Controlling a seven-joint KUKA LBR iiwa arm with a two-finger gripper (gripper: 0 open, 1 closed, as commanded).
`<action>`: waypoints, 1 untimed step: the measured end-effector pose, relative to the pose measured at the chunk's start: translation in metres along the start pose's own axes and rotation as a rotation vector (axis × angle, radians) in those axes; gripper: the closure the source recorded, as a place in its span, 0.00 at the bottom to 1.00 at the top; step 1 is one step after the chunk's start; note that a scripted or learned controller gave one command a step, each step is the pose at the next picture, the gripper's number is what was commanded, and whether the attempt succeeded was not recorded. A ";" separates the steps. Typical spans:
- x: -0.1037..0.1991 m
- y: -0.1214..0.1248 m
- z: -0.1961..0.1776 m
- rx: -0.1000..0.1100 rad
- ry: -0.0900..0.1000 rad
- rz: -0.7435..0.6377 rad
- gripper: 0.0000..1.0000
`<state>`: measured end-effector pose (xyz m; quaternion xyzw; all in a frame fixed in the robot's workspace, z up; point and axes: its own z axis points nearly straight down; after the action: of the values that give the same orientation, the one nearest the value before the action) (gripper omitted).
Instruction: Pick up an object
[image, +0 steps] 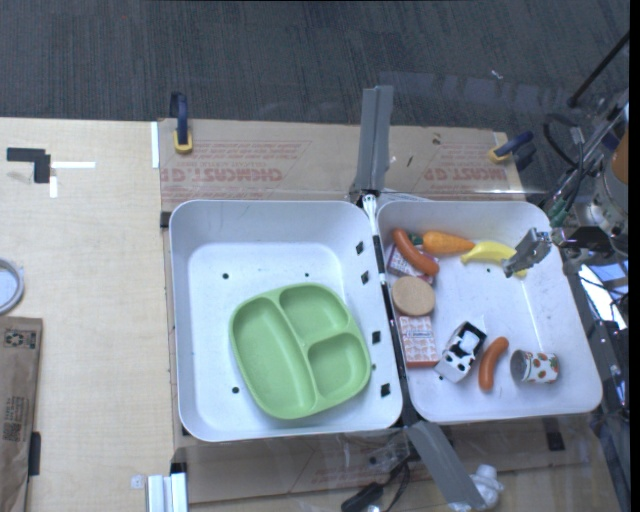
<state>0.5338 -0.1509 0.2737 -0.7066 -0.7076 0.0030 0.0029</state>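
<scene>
The right bin (560, 300) holds several small objects. A yellow banana (485, 252) lies near its back, next to an orange carrot (447, 242) and a red sausage (414, 252). My gripper (524, 256) reaches in from the right, just beside the banana's right end and close above the bin floor. Nothing visibly hangs from it. Further forward lie a round tan bun (413, 296), a red-and-white packet (418, 340), a black-and-white cow toy (460, 352), an orange-red sausage (492, 363) and a spotted cup (535, 367) on its side.
The left bin (200, 300) carries a green divided plate (300, 350). A grey divider post (375, 140) rises behind the seam between the bins. Clamps (180, 130) and cardboard lie at the back. Cables and the arm crowd the right edge.
</scene>
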 end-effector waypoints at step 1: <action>-0.072 -0.055 -0.068 -0.002 -0.001 0.118 0.00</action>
<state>0.4799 -0.2232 0.3423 -0.7470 -0.6648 0.0028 0.0017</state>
